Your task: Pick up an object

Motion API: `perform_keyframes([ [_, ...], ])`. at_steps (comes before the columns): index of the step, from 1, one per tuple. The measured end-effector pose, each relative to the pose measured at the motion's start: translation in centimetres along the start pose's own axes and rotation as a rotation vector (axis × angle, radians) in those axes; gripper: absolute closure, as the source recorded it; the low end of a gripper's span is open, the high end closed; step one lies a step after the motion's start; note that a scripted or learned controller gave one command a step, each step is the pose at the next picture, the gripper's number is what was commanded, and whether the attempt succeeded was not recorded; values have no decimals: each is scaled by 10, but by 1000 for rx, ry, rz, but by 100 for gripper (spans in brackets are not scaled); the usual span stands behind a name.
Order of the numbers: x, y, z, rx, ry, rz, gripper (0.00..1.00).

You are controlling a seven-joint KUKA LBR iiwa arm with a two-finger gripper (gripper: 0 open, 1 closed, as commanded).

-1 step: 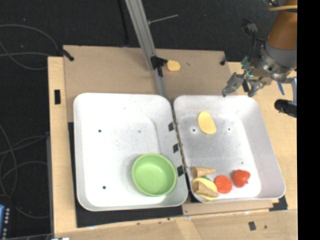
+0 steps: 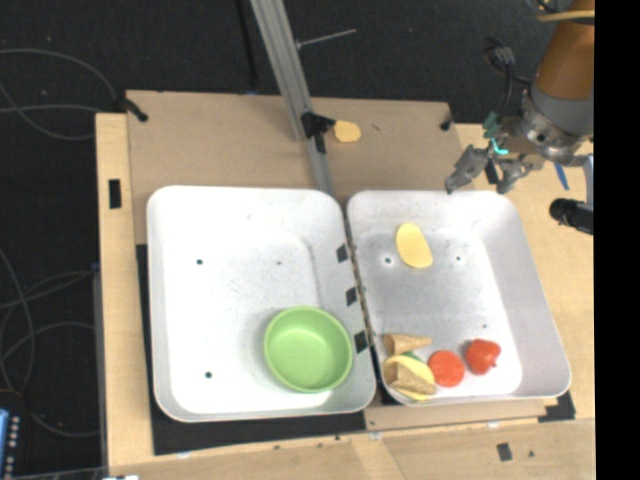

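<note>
My gripper [image 2: 487, 174] hangs above the far right rim of the right bin [image 2: 530, 268], open, with nothing between its fingers. In that bin a yellow oval piece [image 2: 413, 245] lies near the far middle. Along the near edge lie a tan wedge [image 2: 405, 345], a yellow-and-tan piece [image 2: 412, 375], an orange-red ball [image 2: 447, 369] and a red tomato-like piece [image 2: 482, 356]. A green bowl [image 2: 308, 349] sits in the near right part of the left bin [image 2: 190, 268].
A slanted metal post [image 2: 290, 78] rises from the bench behind the bins. A small yellow item [image 2: 347, 131] lies on the bench by its base. Cables trail over the dark floor at the left.
</note>
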State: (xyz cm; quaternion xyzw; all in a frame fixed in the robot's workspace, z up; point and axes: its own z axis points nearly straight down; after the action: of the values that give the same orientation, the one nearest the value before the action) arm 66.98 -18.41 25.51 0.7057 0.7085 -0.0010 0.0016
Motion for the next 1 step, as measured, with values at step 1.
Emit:
perform_keyframes([
  [1, 5, -8, 58, 6, 1, 3, 0],
])
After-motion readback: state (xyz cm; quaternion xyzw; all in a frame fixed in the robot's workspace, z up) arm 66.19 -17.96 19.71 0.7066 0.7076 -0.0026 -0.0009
